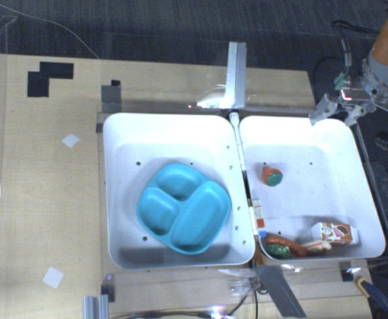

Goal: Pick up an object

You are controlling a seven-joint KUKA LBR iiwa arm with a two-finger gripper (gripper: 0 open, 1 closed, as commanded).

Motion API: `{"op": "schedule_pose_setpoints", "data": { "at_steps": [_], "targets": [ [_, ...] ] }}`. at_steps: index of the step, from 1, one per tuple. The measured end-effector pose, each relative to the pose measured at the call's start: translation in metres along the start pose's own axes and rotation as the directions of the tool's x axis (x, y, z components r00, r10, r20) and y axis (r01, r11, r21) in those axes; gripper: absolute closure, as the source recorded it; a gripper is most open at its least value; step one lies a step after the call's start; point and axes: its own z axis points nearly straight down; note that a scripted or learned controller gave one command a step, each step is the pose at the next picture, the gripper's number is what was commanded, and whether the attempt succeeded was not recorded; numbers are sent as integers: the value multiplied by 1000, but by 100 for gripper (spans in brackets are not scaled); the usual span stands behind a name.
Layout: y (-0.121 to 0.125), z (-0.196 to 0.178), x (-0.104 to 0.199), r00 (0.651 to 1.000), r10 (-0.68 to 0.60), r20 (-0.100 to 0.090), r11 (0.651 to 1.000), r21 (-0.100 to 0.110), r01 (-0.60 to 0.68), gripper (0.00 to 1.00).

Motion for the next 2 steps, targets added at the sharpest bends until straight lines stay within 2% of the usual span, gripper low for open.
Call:
{"op": "schedule_pose_setpoints", "data": {
  "at_steps": [1, 2],
  "targets": [
    [-17, 121, 84, 996, 92, -1, 996, 3, -92, 0],
    [-47, 152, 82, 999, 42, -1, 999, -6, -42, 0]
  ]
}}
